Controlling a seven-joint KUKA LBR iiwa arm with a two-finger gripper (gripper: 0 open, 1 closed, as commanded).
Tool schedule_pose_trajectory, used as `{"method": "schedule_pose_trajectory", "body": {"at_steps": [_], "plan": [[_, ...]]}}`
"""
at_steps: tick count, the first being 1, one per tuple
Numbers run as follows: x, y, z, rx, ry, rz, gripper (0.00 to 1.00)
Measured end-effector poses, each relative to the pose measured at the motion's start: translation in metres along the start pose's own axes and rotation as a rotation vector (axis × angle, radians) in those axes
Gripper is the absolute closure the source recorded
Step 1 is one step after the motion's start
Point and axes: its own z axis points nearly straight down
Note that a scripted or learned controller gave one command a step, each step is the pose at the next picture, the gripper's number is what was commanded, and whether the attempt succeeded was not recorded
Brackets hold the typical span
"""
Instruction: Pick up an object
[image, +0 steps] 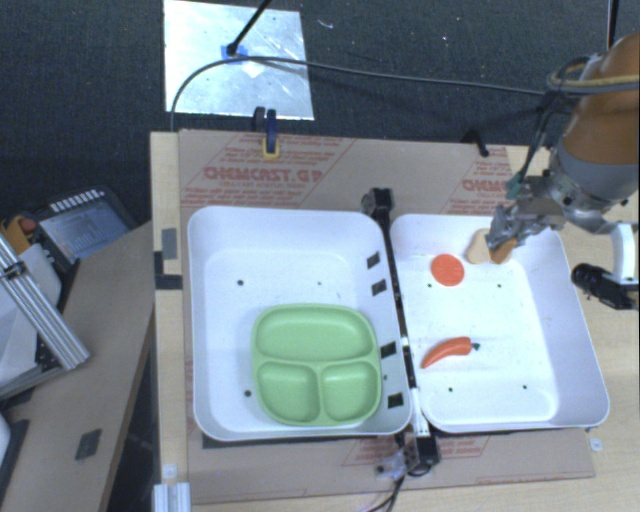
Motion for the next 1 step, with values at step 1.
{"method": "schedule_pose_trajectory", "body": {"at_steps": [1], "plan": [[0.0496,-0.0174,0.0131,0.003,0.001,0.0,1.0]]}}
